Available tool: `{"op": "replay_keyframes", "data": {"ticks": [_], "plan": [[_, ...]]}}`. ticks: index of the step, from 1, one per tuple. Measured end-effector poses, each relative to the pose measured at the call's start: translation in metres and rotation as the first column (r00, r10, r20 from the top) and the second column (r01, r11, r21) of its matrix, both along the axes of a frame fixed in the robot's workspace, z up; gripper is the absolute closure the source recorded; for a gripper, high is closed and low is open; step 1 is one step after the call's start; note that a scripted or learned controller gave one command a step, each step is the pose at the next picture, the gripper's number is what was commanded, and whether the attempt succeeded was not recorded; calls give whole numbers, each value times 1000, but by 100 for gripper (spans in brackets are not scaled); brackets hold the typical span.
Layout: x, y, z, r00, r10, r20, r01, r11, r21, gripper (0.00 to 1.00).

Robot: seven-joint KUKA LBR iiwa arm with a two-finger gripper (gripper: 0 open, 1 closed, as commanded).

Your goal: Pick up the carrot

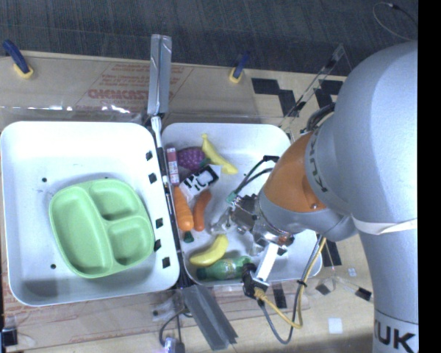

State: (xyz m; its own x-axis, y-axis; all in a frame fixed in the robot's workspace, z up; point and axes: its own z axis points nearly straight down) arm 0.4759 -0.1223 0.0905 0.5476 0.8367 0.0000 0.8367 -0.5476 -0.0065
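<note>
Hovering right of the carrot (184,212), the fingers (231,215) seem empty; their spread is unclear.

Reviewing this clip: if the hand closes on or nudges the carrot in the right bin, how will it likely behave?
The carrot looks like a smooth, tapered toy, so it is probably stiff and light, and may slip from a pinch near its narrow end. Being round, it could roll if pushed sideways, though the bin's wall and the orange piece beside it should limit that.

Carrot (183,209) in right bin (279,134), near divider; gripper (231,213) just beside.
</note>
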Motion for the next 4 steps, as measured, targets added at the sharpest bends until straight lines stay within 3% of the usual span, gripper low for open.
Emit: {"op": "replay_keyframes", "data": {"ticks": [1,2,3,4], "plan": [[0,30,8,991,137,0,-137,991,2,0],[0,30,16,990,141,-2,-141,990,3,100],[0,30,25,989,145,-5,-145,989,5,100],[17,26,2,955,-297,4,297,955,-2,100]]}}
